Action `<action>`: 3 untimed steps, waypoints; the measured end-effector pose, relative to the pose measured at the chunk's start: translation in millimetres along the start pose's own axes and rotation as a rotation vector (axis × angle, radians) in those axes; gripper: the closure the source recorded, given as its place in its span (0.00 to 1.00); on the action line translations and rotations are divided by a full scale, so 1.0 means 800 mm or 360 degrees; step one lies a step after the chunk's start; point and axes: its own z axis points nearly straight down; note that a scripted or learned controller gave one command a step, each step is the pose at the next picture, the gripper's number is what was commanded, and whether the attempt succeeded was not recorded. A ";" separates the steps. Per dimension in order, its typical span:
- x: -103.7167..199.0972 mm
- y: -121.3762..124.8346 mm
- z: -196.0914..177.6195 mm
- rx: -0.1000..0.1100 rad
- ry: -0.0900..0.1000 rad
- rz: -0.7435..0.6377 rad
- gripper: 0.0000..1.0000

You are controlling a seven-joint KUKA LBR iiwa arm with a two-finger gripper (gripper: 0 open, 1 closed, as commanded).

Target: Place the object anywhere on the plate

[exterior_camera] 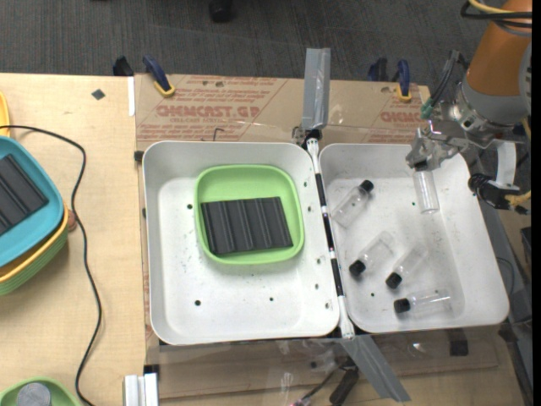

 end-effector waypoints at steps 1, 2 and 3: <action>0.000 0.000 0.000 0.0000 0.0000 0.0000 0.00; -0.082 0.035 -0.061 -0.0002 0.0000 0.0248 0.00; -0.075 -0.007 -0.103 0.0002 0.0001 0.0562 0.00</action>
